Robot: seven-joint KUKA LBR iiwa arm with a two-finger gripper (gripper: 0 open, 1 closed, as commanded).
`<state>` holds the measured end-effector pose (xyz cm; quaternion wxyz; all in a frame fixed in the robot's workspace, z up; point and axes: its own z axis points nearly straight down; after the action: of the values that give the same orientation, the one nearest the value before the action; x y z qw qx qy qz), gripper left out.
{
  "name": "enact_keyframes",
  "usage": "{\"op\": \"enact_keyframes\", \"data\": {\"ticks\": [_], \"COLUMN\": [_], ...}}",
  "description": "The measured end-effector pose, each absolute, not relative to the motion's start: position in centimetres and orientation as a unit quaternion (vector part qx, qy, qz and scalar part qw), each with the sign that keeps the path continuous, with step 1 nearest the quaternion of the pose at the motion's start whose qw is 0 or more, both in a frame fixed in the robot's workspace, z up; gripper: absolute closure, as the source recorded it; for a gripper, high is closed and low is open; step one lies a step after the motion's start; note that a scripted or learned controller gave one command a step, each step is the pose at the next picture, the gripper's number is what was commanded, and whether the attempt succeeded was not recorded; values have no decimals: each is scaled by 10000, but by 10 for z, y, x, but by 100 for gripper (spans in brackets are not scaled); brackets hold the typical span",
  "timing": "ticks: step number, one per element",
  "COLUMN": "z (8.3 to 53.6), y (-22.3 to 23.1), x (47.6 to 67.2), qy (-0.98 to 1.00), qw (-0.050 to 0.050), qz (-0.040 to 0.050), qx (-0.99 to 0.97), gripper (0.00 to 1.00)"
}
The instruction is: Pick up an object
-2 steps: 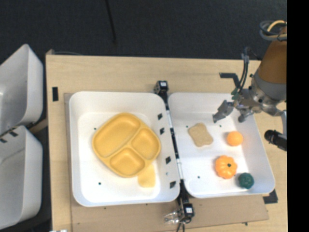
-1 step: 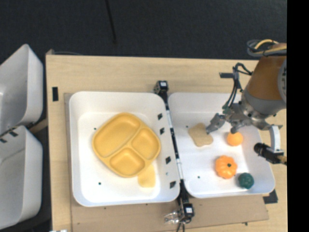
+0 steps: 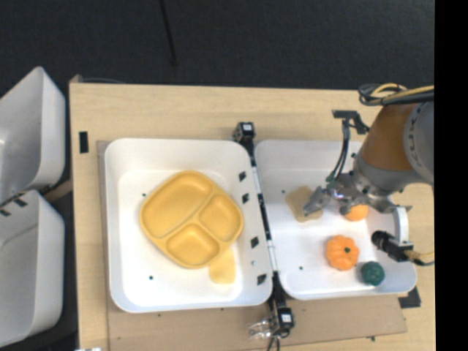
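Sitting nearest in the right bin (image 3: 292,280): a dark green ball (image 3: 372,273) and an orange pumpkin (image 3: 341,252), the pumpkin probably light, rigid and smooth, best pinched across its ribbed sides. Hovering farther back over a tan block (image 3: 298,200) and a small orange piece (image 3: 356,212), gripper (image 3: 329,199), open or closed impossible to tell. Lying in the left bin (image 3: 117,284): yellow divided plate (image 3: 191,219).

My right bin (image 3: 292,269) keeps bare floor along its left and far sides; an orange pumpkin (image 3: 341,252), green ball (image 3: 372,273) and tan piece (image 3: 298,199) crowd the near right corner and middle.
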<state>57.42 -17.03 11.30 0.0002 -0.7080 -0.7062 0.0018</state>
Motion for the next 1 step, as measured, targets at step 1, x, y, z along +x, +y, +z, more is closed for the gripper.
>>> {"op": "enact_keyframes", "data": {"ticks": [1], "z": [102], "y": [-172], "x": [575], "qy": [-7051], "qw": [-14], "qz": [5], "qx": [-7091], "gripper": [0]}}
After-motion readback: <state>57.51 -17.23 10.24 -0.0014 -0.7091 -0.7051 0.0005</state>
